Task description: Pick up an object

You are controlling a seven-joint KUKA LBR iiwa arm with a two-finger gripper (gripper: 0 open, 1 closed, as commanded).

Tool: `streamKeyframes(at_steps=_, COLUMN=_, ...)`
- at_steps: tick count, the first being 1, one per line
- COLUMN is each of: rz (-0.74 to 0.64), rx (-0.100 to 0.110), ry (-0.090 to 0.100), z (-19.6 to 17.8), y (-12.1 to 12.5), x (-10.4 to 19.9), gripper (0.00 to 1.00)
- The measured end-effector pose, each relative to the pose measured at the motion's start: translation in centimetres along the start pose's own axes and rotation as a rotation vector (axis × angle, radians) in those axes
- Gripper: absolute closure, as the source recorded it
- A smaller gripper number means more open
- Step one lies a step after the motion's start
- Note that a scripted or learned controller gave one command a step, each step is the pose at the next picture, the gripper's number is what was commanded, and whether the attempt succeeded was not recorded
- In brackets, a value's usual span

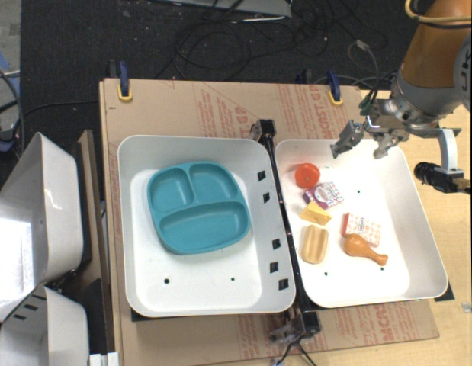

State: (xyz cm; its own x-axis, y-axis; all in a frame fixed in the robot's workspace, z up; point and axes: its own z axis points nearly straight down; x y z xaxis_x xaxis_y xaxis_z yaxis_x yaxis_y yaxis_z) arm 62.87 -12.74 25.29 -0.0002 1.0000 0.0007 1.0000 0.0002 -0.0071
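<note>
Nearest the camera, along the lower edge, runs the front of the brown worktop (358, 328), which carries two shallow white bins side by side. Going left to right: the left bin (136, 280) holds a teal divided plate (197, 207), lying flat in its upper half. The right bin (419, 269) holds a small cluster of toy foods in its left and middle part. A red tomato (306, 175) sits farthest back, with a purple-and-white packet (325, 195) just in front of it and a yellow cheese wedge (315, 214) touching that packet's near side. A tan hot-dog bun (314, 244) lies closer to the camera, its long axis running front to back. Right of it is a red-and-white packet (362, 228), and against that packet's near edge an orange chicken drumstick (364, 248) lies on a slant, thick end up-left, thin bone end pointing down-right.

Above the right bin's far edge hangs the pincer (364, 142), its two dark fingers spread wide, with nothing between them and touching no object. It is well apart from the food cluster.
</note>
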Motion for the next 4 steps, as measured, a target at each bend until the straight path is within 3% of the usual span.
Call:
streamKeyframes(at_steps=1, rz=-0.001, rx=-0.007, ry=-0.001, z=-0.4, y=0.2, x=0.0, gripper=0.0)
streamKeyframes(at_steps=4, rz=0.001, rx=-0.004, ry=-0.001, z=16.3, y=0.2, x=0.9, gripper=0.0)
